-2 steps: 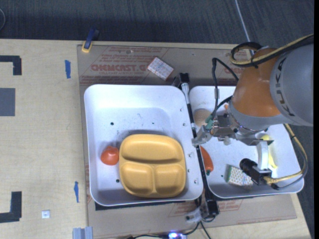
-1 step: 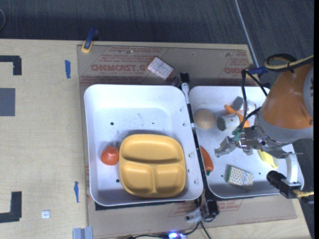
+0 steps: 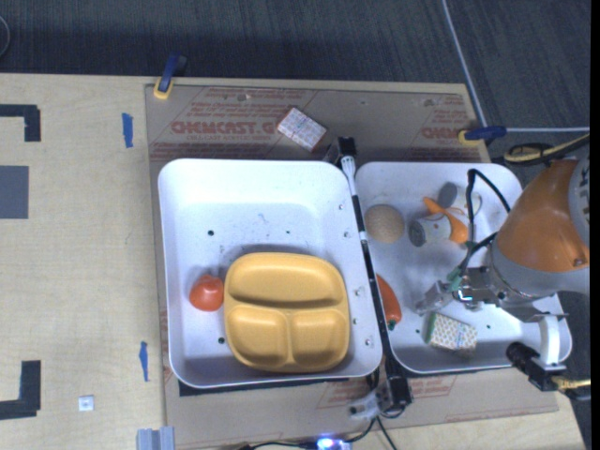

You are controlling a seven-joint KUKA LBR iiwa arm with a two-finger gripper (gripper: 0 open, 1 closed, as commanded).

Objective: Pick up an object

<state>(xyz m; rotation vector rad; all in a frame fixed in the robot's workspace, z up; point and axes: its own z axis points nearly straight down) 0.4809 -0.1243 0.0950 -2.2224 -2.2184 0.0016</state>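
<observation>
My end effector (image 3: 448, 295) hangs low over the right white plastic bin (image 3: 405, 184), in the lower right of the frame. My grey arm with its orange band (image 3: 542, 228) comes in from the right edge. I cannot tell how my end effector is set, because it is small and dark from up here. I see nothing held in it.

The nearest thing is a small flat packet with a green and white pattern (image 3: 452, 332). It lies on the bin floor just below my end effector in the picture, close to it. I cannot tell if they touch.

A red-orange long thing (image 3: 388, 301) lies against the left wall of that bin, to the left of my end effector. A round tan ball (image 3: 383, 222) sits higher up and to the left. Near it is a small grey and orange toy (image 3: 436, 223), above my end effector in the picture.

The left white plastic bin (image 3: 187, 195) holds a big yellow plastic tray with three parts (image 3: 286, 310). A small red-orange ball (image 3: 206, 293) sits just beside the tray's left side.

Both bins rest on brown cardboard (image 3: 234, 120) on the counter (image 3: 66, 251). A small checked card (image 3: 300, 128) lies on the cardboard above the left bin.
</observation>
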